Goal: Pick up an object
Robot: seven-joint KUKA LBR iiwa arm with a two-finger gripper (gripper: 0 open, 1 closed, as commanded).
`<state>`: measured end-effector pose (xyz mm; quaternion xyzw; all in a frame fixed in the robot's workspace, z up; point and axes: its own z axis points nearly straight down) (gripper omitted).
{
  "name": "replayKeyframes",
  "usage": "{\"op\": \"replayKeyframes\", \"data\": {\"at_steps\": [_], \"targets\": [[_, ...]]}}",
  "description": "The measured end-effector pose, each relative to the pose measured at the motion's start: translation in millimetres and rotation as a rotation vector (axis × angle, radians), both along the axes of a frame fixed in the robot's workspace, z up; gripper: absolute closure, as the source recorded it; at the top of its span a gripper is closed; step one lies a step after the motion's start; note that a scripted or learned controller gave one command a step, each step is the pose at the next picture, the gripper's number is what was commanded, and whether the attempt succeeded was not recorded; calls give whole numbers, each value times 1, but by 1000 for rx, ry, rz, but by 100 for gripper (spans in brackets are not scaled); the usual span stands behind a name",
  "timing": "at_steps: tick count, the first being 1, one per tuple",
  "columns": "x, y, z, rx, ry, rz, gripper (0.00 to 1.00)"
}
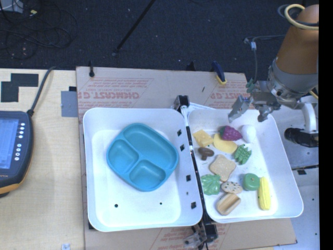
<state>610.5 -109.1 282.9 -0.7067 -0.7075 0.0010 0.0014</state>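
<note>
In the camera view, the end effector (252,110) is seen at the upper right of the frame, its fingers spread wide and holding nothing, above the right bin (289,184). Toy foods are scattered in that bin, a purple piece (230,133) nearest below it; a blue divided plate (141,155) is seen in the left bin (99,202).

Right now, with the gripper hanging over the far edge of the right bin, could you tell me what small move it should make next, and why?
Probably a short descent toward the purple toy. The gripper hangs above the right bin at its far end, jaws spread with nothing between them, and the purple toy lies just below and slightly nearer the camera, the closest item. A white piece sits right beside it, so aim slightly left.
</note>
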Motion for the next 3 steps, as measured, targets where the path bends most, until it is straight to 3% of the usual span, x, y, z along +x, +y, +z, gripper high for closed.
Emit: {"op": "replayKeyframes", "data": {"at_steps": [1, 2, 3], "targets": [[34, -56, -112, -2, 1, -2, 0], [34, -48, -198, 3, -3, 1, 0], [37, -50, -177, 0, -10, 0, 100]]}}
